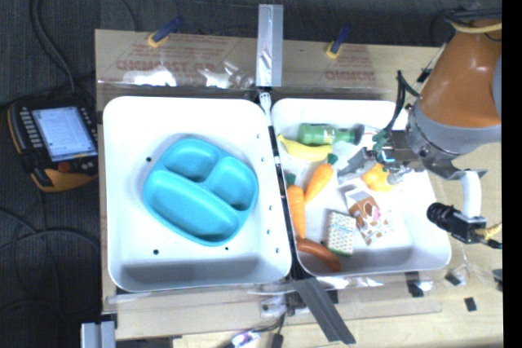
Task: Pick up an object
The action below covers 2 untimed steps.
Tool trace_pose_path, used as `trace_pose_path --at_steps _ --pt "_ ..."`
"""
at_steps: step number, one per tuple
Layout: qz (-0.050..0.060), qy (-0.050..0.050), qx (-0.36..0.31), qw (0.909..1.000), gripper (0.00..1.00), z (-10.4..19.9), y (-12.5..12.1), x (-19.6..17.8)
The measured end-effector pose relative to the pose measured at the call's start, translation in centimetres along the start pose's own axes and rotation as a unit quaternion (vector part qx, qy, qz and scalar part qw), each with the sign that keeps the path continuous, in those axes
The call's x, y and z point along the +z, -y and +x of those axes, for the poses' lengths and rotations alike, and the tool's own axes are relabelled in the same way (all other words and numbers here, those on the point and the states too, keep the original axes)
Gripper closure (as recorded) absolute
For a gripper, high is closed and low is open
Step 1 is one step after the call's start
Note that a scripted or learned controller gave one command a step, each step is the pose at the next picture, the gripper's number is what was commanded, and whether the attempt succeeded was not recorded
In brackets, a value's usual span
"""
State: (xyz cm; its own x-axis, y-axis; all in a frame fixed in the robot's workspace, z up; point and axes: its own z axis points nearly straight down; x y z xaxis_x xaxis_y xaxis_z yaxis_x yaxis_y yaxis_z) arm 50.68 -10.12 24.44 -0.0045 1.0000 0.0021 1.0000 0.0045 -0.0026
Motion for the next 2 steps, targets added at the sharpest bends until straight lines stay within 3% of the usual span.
trace_pose_path --at_steps 1,2 --pt "0.000 0.001 0.078 0.9969 0.00 2.9 -5.4 -2.5" --pt "0.001 0.001 0.002 1.0000 0.00 -1.6 -7.9 10.1"
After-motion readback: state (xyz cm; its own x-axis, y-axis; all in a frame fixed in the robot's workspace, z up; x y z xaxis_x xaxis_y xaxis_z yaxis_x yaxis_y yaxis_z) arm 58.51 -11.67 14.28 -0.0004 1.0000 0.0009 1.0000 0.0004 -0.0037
